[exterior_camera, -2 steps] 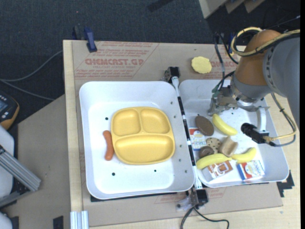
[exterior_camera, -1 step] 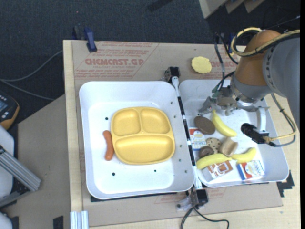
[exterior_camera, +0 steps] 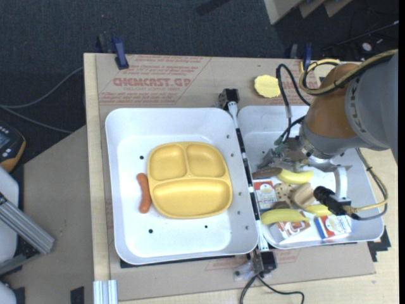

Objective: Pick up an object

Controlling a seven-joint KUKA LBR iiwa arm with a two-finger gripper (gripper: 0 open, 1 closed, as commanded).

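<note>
- The right bin point(exterior_camera: 361, 233) holds a heap of small things: a banana point(exterior_camera: 295, 177) near the middle, a second banana point(exterior_camera: 283, 216) toward the front, flat printed cards point(exterior_camera: 269, 192), and a white carton point(exterior_camera: 304, 228) at the front.
- The upper banana looks the likeliest pick, since it lies just beside the tool point(exterior_camera: 286, 159). I judge it to be a light, hard toy with a smooth curved skin that could slip; a grip across its thick middle should hold better than one on the tapered ends.
- The cards lie flat and look hard to get under.
- The arm point(exterior_camera: 361, 106) reaches in from the right, wrist bent down over the right bin, its orange band point(exterior_camera: 329, 116) above the heap.
- The tool is low among the things; whether it is wide or narrow I cannot tell, and nothing is seen held in it.
- The left bin point(exterior_camera: 126, 233) holds a yellow tray point(exterior_camera: 188, 179) and a sausage point(exterior_camera: 143, 193) beside it; a yellow disc point(exterior_camera: 267, 86) lies on the counter point(exterior_camera: 158, 78).
</note>
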